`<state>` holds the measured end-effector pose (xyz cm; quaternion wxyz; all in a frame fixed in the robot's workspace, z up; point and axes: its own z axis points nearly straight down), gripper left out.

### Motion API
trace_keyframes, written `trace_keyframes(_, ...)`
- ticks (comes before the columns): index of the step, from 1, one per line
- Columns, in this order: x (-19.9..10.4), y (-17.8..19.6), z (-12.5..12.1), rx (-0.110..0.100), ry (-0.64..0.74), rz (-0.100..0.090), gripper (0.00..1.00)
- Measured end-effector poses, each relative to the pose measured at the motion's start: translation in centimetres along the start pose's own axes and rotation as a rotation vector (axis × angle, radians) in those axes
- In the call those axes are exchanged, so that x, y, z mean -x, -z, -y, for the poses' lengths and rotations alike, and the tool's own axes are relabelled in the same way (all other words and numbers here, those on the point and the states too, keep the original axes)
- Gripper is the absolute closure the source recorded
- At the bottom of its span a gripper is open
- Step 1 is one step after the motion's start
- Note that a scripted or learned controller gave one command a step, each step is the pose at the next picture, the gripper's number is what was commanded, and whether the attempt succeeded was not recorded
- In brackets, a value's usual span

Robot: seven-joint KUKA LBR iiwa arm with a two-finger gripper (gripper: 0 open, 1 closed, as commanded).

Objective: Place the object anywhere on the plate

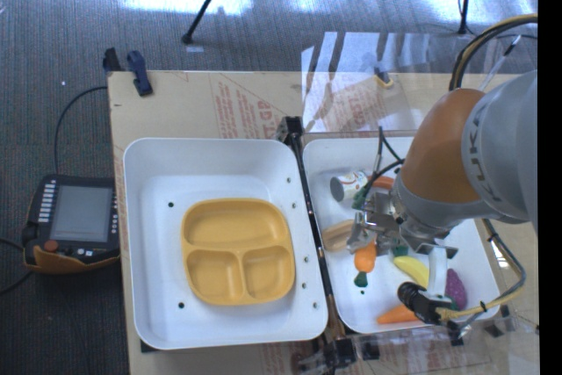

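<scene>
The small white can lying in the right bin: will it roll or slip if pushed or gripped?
The white can lies on its side, so a push probably rolls it. Its round, smooth-looking wall may slip in the pincer. It looks small, so likely light.

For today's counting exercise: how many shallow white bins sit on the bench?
2. One shallow white bin on the left holds a yellow sectioned plate; the other white bin lies right, under the arm.

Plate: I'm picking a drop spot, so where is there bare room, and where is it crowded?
The yellow plate has three bare compartments, and the left bin has bare white floor around it. The right bin is crowded: cup, carrot, banana, purple piece and the arm.
</scene>
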<state>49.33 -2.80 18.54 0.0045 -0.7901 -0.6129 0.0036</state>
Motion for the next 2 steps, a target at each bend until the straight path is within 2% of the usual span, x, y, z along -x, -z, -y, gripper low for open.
trace_keyframes(1,-6.84,3.57,-0.8,0.004,-0.056,-0.003,1.0)
trace_keyframes(2,-6.64,3.47,-0.77,0.002,-0.057,0.001,0.0)
